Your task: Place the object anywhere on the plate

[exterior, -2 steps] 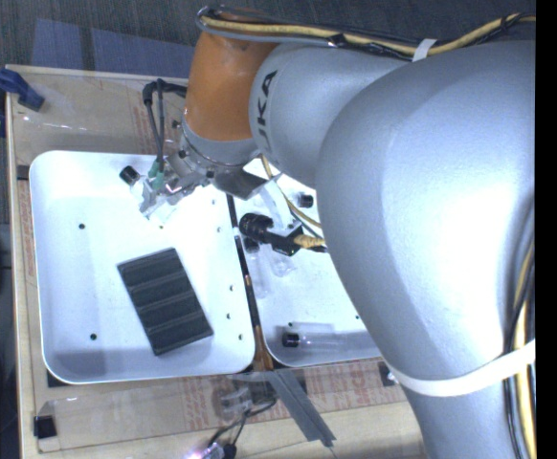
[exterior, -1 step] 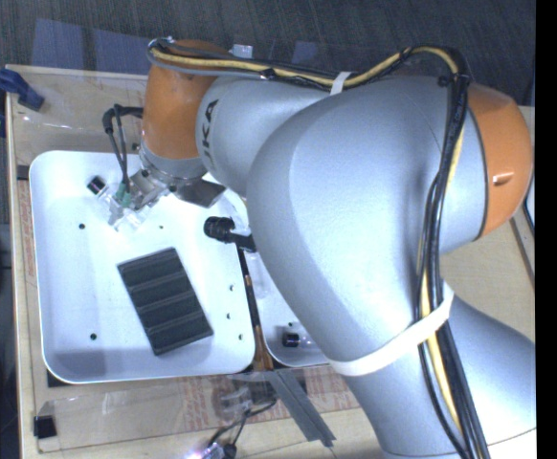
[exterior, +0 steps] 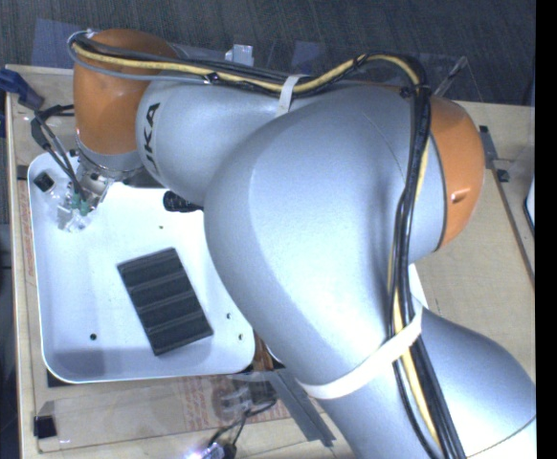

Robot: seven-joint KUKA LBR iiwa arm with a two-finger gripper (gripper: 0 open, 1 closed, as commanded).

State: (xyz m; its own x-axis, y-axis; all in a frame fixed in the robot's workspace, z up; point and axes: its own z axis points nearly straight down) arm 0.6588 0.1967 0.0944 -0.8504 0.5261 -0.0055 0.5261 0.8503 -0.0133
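Note:
A dark grey ribbed rectangular block (exterior: 164, 300) lies flat in the middle of the left white bin (exterior: 77, 352), turned at a slant. My gripper (exterior: 76, 205) hangs over the bin's far left corner, up and to the left of the block and well apart from it. Nothing is visibly held in it. The arm's big grey body (exterior: 336, 256) covers the right side of the bin and everything beyond it.
A small black thing (exterior: 175, 201) peeks out from under the arm at the bin's far side. Cables and a blue clamp (exterior: 11, 86) sit at the bench's left edge. Bare white bin floor lies left and in front of the block.

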